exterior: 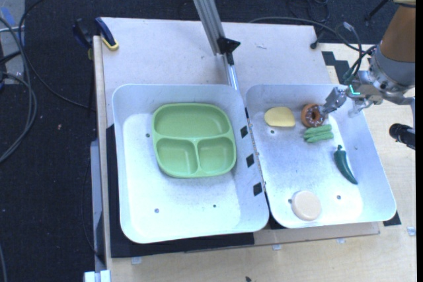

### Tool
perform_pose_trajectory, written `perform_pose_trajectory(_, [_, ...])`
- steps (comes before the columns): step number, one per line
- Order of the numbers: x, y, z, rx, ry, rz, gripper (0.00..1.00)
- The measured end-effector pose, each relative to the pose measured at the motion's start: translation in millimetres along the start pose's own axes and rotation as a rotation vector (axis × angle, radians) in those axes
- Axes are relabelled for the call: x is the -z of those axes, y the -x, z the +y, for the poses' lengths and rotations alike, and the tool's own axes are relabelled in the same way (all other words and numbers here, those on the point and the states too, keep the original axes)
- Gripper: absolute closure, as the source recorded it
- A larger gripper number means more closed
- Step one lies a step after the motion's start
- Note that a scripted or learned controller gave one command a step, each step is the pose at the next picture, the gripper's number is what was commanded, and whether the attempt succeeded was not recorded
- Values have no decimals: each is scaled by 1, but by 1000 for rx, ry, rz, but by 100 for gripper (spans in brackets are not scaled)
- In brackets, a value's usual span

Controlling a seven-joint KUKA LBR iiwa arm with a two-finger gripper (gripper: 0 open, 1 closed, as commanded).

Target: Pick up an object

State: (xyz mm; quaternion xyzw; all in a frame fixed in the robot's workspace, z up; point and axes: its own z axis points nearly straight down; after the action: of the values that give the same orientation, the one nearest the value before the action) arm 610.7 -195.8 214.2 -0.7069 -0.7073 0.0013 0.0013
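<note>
Gripper (pixel 328 106) hangs at the right bin's (pixel 370 148) far edge, just beside a brown doughnut (pixel 311 115); whether it is parted or closed cannot be told. A yellow lemon-like piece (pixel 280 117), green bean pods (pixel 318 135), a green pepper (pixel 345 164) and a pale round disc (pixel 307 205) lie around the bin's bare middle. A green divided plate (pixel 194 139) sits in the left bin (pixel 132 201).

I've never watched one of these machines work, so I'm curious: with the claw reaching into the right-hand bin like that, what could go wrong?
The gripper sits right by the brown donut-like ring, which lies close to the green bean pod and the yellow piece. Two likely risks:
1. It may nudge or catch a neighbour instead of one clean item.
2. The ring lies near the bin's far wall, so a grab could push it away and miss.
</note>
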Motion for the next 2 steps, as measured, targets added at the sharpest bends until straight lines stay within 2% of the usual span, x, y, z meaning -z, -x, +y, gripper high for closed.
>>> perform_pose_trajectory(1, [2,0,1,1,4,-1,0])
perform_pose_trajectory(2, [-53,5,-8,-1,1,0,0])
